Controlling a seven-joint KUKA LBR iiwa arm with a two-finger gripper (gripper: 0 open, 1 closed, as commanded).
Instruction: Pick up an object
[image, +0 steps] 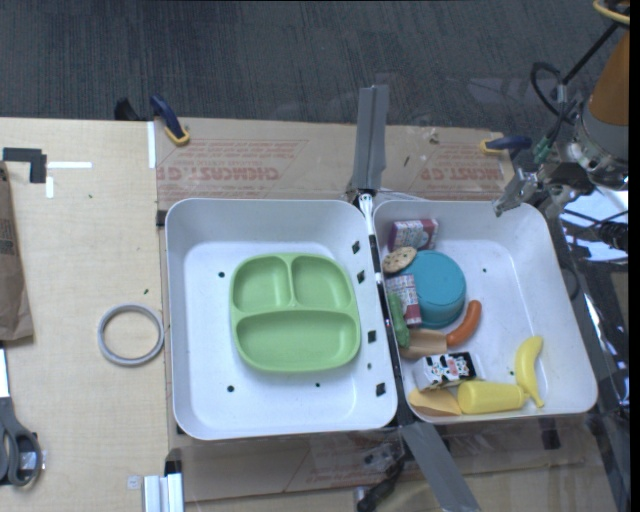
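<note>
Brown cardboard covers the tabletop (90, 230), and two white bins sit on it side by side, touching along the middle. One green plate (295, 312) with three sections lies in the left bin (190, 330), with bare white floor all around it up to the walls.

The right bin (520, 250) is crowded along its left side and front edge. I count one blue bowl (440, 288), one orange sausage (464, 323), one banana (528, 368), one yellow bottle (490, 398) lying flat, one small cow-print carton (443, 371), one cookie (398, 260) and two little food packs. The back right part of this bin is open floor.

The jaws (522, 190) hang just over the back right corner of the right bin, near its rim, away from the pile. I cannot tell how they are set; nothing shows between them.

One grey tape ring (131, 333) lies on the tabletop left of the bins.
</note>
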